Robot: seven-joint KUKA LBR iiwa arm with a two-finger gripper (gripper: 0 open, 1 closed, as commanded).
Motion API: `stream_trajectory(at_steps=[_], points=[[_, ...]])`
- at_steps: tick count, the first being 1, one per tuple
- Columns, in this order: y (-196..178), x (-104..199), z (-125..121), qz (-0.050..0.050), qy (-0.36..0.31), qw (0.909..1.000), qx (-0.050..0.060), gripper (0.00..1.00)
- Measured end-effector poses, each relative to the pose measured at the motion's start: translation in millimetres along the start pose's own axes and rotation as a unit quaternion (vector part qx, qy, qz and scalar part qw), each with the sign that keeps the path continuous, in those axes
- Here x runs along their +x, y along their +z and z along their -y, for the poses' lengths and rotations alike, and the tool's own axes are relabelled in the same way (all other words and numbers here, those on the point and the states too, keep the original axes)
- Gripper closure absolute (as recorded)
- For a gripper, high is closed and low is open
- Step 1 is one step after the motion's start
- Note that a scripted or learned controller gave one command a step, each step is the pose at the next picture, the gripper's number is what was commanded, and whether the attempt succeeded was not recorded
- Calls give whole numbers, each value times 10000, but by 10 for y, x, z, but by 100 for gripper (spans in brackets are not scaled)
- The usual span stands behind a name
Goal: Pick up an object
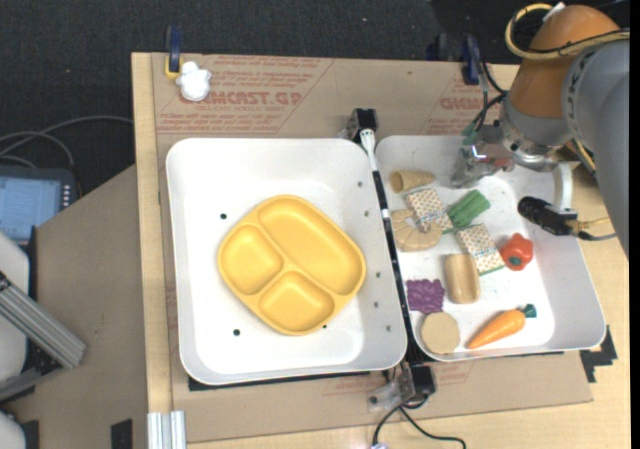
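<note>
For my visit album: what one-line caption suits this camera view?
Robot arm's pincer poised over the right bin of toy food, beside a yellow divided plate in the left bin.

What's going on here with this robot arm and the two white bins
A grey robot arm reaches in over the right bin, its gripper low near the back by a green piece. That bin holds toy food, including a carrot, a red pepper and purple grapes. The left bin holds a yellow divided plate. Nothing looks lifted yet.
</note>
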State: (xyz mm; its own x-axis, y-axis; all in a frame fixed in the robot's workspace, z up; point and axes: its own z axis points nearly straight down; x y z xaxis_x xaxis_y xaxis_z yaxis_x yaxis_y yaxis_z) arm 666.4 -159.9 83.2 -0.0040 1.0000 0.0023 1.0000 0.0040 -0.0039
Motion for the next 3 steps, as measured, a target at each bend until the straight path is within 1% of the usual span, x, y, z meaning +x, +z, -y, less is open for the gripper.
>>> stream_trajectory(at_steps=[1, 2, 3], points=[[-441, -374, -6, 26, 27, 10000, -46, 100], [-1, 101, 1, 5, 7, 10000, -2, 100], [-677, -278, -12, 33, 32, 10000, -64, 100]])
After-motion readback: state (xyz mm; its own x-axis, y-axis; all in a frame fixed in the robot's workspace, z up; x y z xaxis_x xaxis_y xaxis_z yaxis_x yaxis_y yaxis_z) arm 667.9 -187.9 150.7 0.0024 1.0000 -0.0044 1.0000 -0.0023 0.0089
